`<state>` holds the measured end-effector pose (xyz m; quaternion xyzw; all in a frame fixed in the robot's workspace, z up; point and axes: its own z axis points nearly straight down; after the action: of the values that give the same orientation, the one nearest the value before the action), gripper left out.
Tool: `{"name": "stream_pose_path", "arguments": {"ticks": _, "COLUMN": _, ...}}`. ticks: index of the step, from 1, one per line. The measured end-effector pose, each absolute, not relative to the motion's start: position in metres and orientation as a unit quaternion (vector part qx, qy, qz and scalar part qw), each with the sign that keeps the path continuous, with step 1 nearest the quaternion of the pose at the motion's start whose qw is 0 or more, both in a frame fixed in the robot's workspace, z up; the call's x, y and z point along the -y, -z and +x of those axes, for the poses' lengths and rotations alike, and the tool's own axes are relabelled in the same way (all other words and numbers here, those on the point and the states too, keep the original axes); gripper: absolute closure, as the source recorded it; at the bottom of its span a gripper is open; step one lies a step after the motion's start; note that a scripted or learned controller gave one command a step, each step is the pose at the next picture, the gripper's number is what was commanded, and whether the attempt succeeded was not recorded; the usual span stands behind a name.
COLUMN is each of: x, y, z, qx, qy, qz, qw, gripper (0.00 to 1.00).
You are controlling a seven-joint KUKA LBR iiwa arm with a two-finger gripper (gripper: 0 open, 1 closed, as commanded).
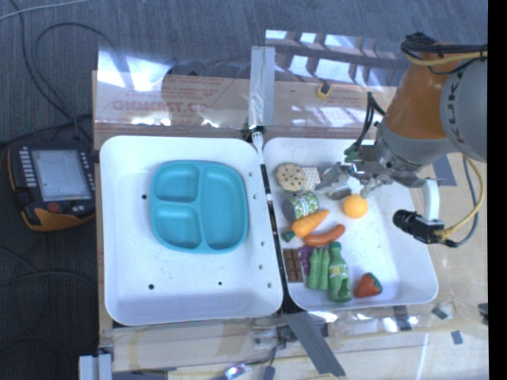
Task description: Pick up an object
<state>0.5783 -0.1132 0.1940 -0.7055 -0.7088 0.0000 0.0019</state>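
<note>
over the right bin: the gripper (354, 182) hangs low at the bin's upper middle, just above the orange ball (356, 206)
grip state: cannot tell; nothing shows clamped in it
arm: grey, with the orange band (418, 101) above the wrist, reaching in from the right
right bin (412, 279): holds toy food
upper part: cookie (290, 176), a green-and-white can (302, 206) below it
middle: carrot (310, 223) beside a red sausage (325, 235), perhaps a chilli
lower part: chocolate bar (295, 264), green vegetable (318, 268), green bottle (339, 272), strawberry (367, 285)
left bin (127, 283): a blue divided plate (199, 206) lies at its centre
far left, off the bench: a teach pendant (52, 182)
</note>
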Motion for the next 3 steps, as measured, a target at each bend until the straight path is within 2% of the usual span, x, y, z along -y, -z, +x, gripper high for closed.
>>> {"name": "stream_pose_path", "arguments": {"ticks": 1, "x": 0.109, "y": -0.099, "z": 0.511, "qx": 0.693, "qy": -0.0006, "qz": -0.721, "qw": 0.002, "gripper": 0.00}}
{"name": "stream_pose_path", "arguments": {"ticks": 2, "x": 0.107, "y": -0.107, "z": 0.511, "qx": 0.693, "qy": 0.0001, "qz": -0.721, "qw": 0.004, "gripper": 1.00}}
{"name": "stream_pose_path", "arguments": {"ticks": 3, "x": 0.032, "y": -0.271, "z": 0.554, "qx": 0.683, "qy": -0.0011, "qz": -0.730, "qw": -0.001, "gripper": 1.00}}
